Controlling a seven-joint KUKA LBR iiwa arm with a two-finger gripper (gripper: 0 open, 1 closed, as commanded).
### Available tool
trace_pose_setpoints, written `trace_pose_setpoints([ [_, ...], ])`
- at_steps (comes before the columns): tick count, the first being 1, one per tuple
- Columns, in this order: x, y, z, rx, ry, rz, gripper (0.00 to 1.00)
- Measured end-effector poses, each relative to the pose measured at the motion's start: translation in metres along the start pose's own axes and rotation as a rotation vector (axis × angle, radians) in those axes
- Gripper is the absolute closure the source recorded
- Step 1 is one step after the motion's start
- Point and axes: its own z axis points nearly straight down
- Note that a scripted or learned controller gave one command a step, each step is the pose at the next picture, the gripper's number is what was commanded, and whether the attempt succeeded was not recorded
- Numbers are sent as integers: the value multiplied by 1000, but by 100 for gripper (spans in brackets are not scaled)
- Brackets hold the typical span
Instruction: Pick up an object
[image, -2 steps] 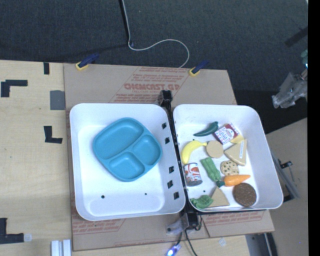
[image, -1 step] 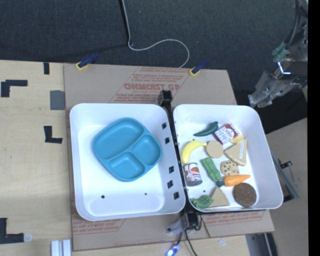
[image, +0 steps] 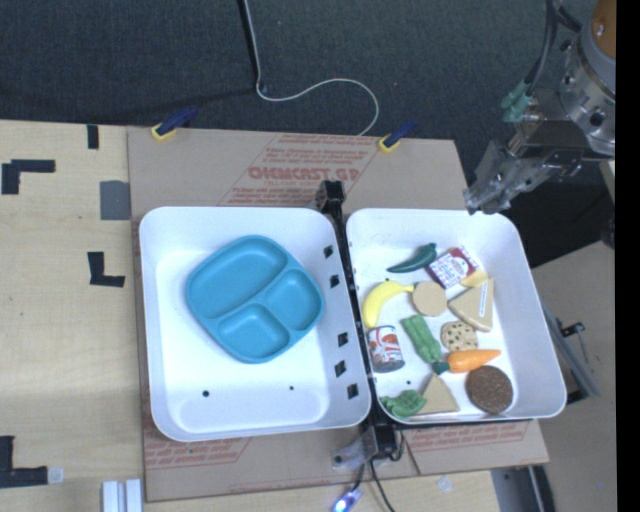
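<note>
Inspector: Your claw (image: 487, 197) hangs over the far right corner of the right bin (image: 535, 300), nothing between its fingers. Whether they stand open or closed I cannot tell.

Operator: And the items?

Inspector: All in your right bin. Banana (image: 383, 298) near the divider, can (image: 385, 347) just below it. Green pepper (image: 412, 260) and a red packet (image: 449, 267) towards the far side. Carrot (image: 472, 359) and brown patty (image: 490, 388) at the near right. Your left bin (image: 165, 390) carries a blue tray (image: 254, 297). Both bins sit on cardboard (image: 290, 170) on the counter (image: 60, 330).
</note>
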Motion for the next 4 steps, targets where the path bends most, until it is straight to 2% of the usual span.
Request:
trace_pose_setpoints([
  [1,102,5,0,0,1,-7,100],
  [2,122,0,37,5,-2,1,100],
  [3,79,-1,172,16,-5,9,100],
  [4,115,1,68,-11,3,-1,100],
])
